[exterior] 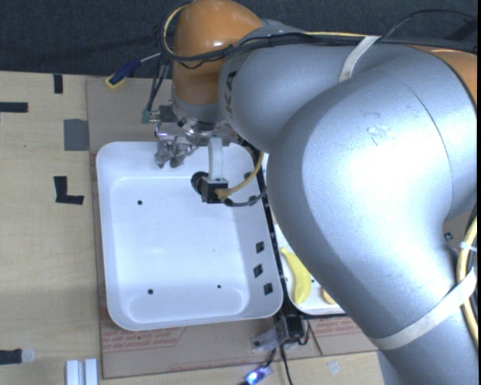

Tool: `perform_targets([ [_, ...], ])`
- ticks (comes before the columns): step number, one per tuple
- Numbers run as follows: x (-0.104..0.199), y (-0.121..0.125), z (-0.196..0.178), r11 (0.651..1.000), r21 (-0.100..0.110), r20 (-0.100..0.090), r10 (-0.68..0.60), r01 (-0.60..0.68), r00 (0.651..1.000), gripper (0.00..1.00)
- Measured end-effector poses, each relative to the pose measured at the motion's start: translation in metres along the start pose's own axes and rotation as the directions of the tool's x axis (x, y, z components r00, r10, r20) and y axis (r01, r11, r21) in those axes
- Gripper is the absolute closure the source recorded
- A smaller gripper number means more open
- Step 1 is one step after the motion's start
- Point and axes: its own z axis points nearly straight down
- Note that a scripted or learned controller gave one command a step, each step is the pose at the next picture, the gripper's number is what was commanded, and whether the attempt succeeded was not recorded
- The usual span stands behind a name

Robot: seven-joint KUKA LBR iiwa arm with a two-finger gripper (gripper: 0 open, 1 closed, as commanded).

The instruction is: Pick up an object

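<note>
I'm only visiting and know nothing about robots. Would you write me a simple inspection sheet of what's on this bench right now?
Surface: tan bench with black marks, brown cardboard under the bins.
Job's things: a yellow object lies in the right bin, mostly hidden by the arm; what it is cannot be told.
Clutter: nothing seen in the left bin apart from small dark dots on its floor.
Gripper: gripper sits over the left bin's far edge; nothing seen between its parts.
Cables: black and yellow cable hangs by the gripper; more wires at the bins' near edge.
Surroundings: dark cloth behind the bench.
</note>
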Motion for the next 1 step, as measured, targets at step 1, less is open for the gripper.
perform_targets([
  [1, 0.0522, -0.0224, -0.1986, 1.000, -0.016, -0.007, -0.005, 0.005, 1.000, 1.00],
])
